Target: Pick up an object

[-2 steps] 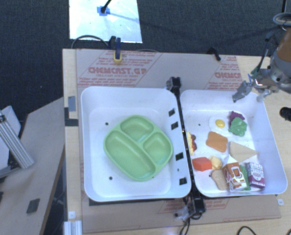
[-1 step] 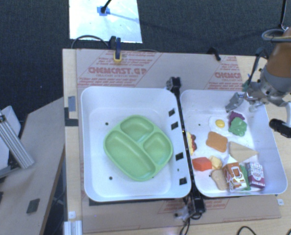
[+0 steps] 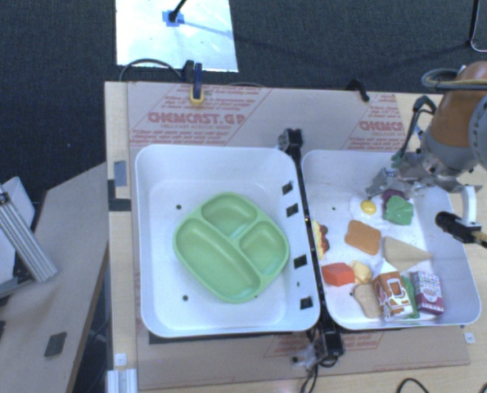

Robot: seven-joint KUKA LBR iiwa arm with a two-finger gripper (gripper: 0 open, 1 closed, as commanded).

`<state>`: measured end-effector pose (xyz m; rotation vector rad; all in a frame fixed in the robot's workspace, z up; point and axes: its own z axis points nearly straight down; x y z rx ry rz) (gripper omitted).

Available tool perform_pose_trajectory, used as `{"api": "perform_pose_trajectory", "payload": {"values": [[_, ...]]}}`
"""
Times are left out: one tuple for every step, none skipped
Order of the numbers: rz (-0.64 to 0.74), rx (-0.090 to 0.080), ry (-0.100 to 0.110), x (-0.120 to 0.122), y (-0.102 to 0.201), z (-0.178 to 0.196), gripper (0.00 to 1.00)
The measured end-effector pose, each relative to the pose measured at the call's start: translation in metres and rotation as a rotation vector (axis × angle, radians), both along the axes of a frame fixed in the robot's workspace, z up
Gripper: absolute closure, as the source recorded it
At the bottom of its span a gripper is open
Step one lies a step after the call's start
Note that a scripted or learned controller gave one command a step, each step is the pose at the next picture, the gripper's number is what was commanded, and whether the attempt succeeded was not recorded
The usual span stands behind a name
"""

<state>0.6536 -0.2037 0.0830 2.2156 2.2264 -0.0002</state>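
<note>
Front of right bin (image 3: 464, 301): two small printed packets (image 3: 407, 293) lie side by side against the near wall, nearest the camera, with a tan piece (image 3: 364, 300) just left of them.
Tool (image 3: 394, 182): low over the far part of the right bin; the grey arm (image 3: 464, 129) enters from the right.
Tool state: cannot tell, the tips are too small and cluttered to read.
Nearest objects: a green and purple toy (image 3: 399, 209) just below the tool, a small yellow piece (image 3: 367, 207) to its left.
Other objects: orange-brown slab (image 3: 362, 237), pale wedge (image 3: 403, 251), red block (image 3: 338, 273), all near mid-bin, apart from the tool.
Open room: bare white floor in the right bin's far left corner.
Left bin (image 3: 157, 170): holds a green divided tray (image 3: 231, 246), well apart from the tool.
Desk (image 3: 227, 113): printed board under both bins.
Cut off: the arm runs out at the right edge.
</note>
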Motion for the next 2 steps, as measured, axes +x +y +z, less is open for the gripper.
{"api": "perform_pose_trajectory", "payload": {"values": [[0.002,-0.002,-0.008,0.003,-0.001,0.015,1.0],[0.0,-0.002,-0.009,0.005,0.0,0.082,1.0]]}}
